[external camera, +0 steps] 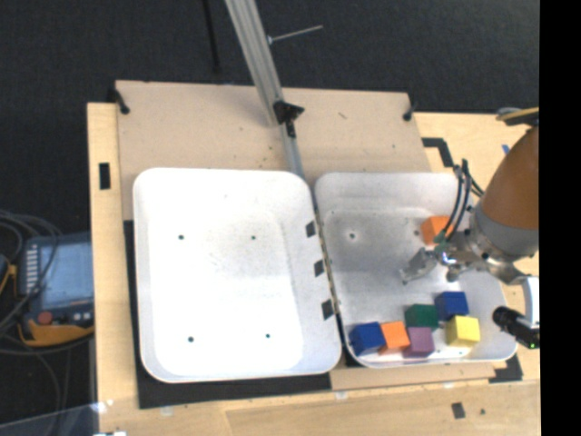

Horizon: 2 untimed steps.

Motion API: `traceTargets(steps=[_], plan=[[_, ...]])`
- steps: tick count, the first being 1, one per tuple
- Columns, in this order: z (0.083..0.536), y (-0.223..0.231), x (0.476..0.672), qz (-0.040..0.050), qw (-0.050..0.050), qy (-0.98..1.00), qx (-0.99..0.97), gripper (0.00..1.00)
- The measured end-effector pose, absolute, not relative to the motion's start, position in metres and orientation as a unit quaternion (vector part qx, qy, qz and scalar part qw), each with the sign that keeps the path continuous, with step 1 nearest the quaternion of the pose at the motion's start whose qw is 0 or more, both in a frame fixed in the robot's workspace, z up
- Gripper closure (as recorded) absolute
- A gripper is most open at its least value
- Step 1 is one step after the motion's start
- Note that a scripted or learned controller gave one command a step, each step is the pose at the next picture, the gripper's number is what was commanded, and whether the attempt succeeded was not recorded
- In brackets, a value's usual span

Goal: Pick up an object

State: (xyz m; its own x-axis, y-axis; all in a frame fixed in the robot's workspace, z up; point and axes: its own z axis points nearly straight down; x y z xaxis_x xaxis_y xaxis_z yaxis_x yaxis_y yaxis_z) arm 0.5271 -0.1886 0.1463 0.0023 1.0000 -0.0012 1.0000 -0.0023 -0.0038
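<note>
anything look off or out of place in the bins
Nothing stands out. The blocks sit clustered along the near edge of the right bin, one orange block apart beside the gripper. Nothing spilled.

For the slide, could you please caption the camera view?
KUKA arm's gripper hovers in the right bin near an orange block, above a row of coloured blocks.

Two white bins [222, 271], speckled grey. At lower right of the frame sit blue [367, 337], orange [396, 335], purple [420, 341], green [421, 316], blue [451, 303] and yellow [463, 330] blocks; another orange block [433, 229] lies higher. Tan bench [272, 125].
</note>
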Motion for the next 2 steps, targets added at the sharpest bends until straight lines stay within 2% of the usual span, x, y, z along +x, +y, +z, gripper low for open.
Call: traceTargets(steps=[1, 2], plan=[[0.098, -0.191, 0.528, -0.0002, -0.002, -0.706, -0.708, 0.00], [0.110, -0.191, 0.530, -0.0023, -0.004, -0.703, -0.711, 1.00]])
